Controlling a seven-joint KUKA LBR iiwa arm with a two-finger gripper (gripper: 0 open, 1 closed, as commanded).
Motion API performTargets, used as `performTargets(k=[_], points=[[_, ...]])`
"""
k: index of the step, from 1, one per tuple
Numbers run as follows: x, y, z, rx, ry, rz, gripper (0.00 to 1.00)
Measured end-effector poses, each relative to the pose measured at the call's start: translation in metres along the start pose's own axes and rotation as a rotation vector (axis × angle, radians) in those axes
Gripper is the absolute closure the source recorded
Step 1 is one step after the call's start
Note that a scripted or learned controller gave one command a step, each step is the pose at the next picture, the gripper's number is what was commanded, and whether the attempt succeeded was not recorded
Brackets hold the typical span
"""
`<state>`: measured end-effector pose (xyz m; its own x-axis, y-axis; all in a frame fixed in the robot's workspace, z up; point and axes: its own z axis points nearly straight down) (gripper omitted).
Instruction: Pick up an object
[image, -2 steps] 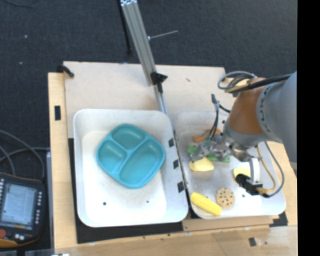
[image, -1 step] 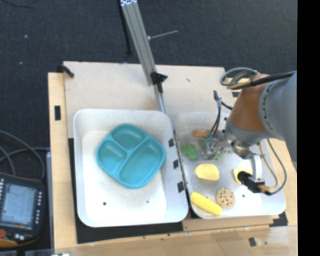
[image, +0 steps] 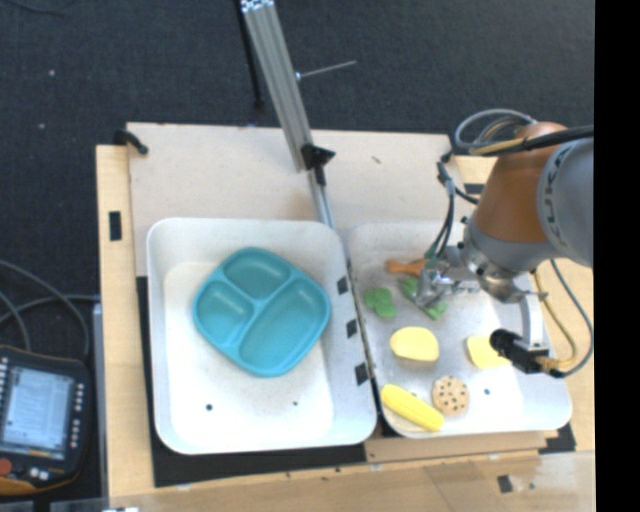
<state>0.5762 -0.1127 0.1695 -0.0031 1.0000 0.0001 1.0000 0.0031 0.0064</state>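
My gripper hangs low over the back left part of the right bin. It sits right among small toy foods: an orange carrot just to its left, a green piece against it, and another green piece just below it. A third green piece lies further left. Whether anything is held cannot be made out.
Also in the right bin are a yellow lump, a yellow piece by the arm's black fitting, a yellow banana-like piece and a chocolate-chip cookie. The left bin holds a teal divided plate. A metal post rises behind the bins.
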Motion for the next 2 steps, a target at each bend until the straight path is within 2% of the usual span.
performTargets(k=[2], points=[[0.008, 0.003, -0.104, -0.002, -0.001, -0.001, 1.00]])
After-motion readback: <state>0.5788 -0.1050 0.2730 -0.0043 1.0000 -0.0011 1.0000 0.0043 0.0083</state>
